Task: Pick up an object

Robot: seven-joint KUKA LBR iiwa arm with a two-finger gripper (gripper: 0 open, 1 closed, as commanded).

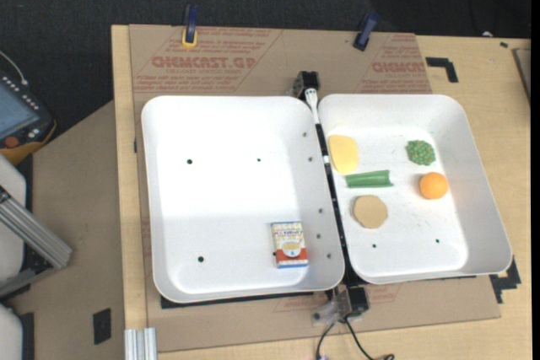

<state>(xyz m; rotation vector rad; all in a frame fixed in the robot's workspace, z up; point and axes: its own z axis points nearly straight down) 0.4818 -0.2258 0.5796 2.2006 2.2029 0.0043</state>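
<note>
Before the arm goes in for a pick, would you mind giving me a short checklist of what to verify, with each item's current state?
1. Candidate objects present: ok. The right bin holds a yellow piece, green bean, tan disc, orange ball and green clump.
2. Left bin content: ok, one small box near its front edge.
3. Spacing: not ok for the yellow piece, bean and disc, which sit close together; ok for ball and box.
4. Objects clear of walls: ok, though the yellow piece is near the divider.
5. Gripper state: cannot tell.
</note>
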